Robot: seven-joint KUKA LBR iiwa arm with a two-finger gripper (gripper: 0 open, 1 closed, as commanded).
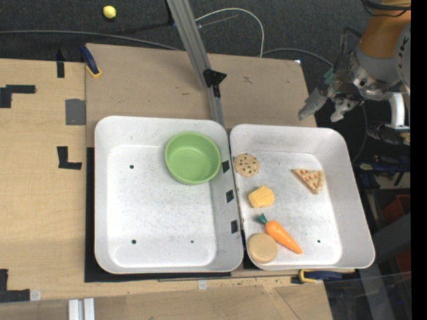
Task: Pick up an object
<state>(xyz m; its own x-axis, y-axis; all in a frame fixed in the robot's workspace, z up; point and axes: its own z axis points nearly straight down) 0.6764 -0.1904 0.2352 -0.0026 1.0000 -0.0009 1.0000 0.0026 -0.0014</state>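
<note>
In the right bin point(333, 142) lie a round cookie point(246, 165), a yellow corn piece point(261, 197), a pizza wedge point(309, 179), an orange carrot point(283, 237) and a tan round bun point(262, 248). A green bowl point(193, 157) sits at the back right of the left bin point(120, 199). My gripper point(325, 105) hangs open beyond the right bin's far right corner, above the dark floor, with nothing between its fingers.
A grey metal pole point(190, 35) slants from the top down to the gap between the bins. Cables run across the dark floor behind the bench. A small yellow ball point(109, 11) lies far back left. Black tape marks dot the wooden board on the left.
</note>
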